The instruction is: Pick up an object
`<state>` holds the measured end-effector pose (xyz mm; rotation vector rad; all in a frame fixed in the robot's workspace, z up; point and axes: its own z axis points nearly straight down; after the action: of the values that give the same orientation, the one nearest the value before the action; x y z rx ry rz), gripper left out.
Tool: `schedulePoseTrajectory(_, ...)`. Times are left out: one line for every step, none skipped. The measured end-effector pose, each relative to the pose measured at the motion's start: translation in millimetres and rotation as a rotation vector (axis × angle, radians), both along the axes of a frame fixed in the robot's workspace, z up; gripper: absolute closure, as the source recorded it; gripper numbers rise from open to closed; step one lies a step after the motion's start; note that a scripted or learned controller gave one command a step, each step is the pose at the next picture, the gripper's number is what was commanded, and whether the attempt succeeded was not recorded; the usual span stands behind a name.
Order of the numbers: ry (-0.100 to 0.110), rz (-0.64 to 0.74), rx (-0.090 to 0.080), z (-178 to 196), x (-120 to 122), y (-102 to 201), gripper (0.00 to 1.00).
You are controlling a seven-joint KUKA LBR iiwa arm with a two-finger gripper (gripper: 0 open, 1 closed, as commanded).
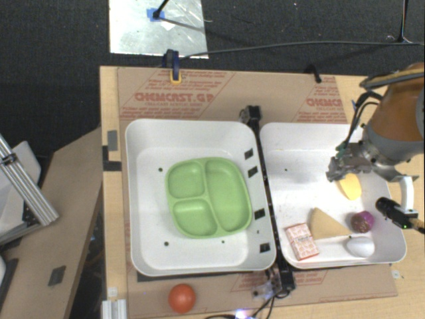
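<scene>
Two white bins sit on my brown bench. My gripper (340, 169) hangs in the right bin (292, 178), touching the yellow lemon (350, 187); I cannot tell its state. I think the lemon is light, smooth and slippery, so I'd pinch its middle.

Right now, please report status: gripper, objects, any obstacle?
Gripper low in right bin, at yellow object; grasp unconfirmed. Wedge, purple ball close by.

A grey arm (392, 145) with an orange band (402, 111) is seen, black cables looped alongside, ending in a dark claw (340, 170).
</scene>
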<state>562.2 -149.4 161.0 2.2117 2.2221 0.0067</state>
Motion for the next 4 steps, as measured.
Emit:
schedulePoseTrajectory(0.000, 0.000, 0.000, 54.0, -0.1, 9.9, 1.00)
schedulePoseTrajectory(0.000, 0.001, -0.001, 107.9, 1.8, 9.5, 1.00)
schedulePoseTrajectory(0.006, 0.004, 0.003, 90.3, 2.5, 58.8, 1.00)
schedulePoseTrajectory(0.006, 0.005, 0.004, 79.4, 2.2, 120.9, 1.00)
